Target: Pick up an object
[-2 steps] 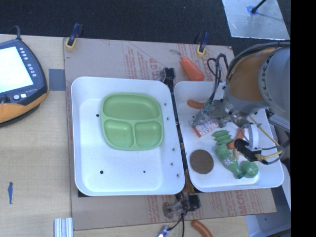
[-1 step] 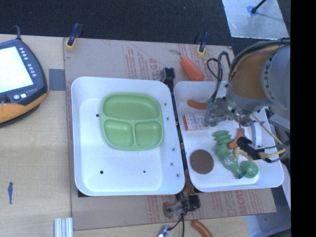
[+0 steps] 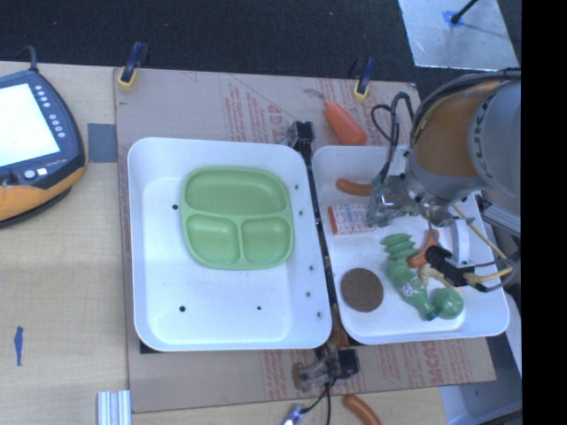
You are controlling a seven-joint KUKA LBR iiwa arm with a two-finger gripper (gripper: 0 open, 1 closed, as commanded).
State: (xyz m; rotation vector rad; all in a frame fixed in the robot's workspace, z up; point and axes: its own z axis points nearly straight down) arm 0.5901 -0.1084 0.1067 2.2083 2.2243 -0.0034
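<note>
From where I stand the gripper (image 3: pixel 423 224), grasp hidden by the wrist, crowds green toys (image 3: pixel 416 273) near the right bin's (image 3: pixel 496 326) outer edge and may snag several.

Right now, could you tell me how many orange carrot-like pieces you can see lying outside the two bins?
2: one carrot on the cardboard just above the right bin, and another carrot at the bottom edge, below the bins. The arm may hide more.
</note>
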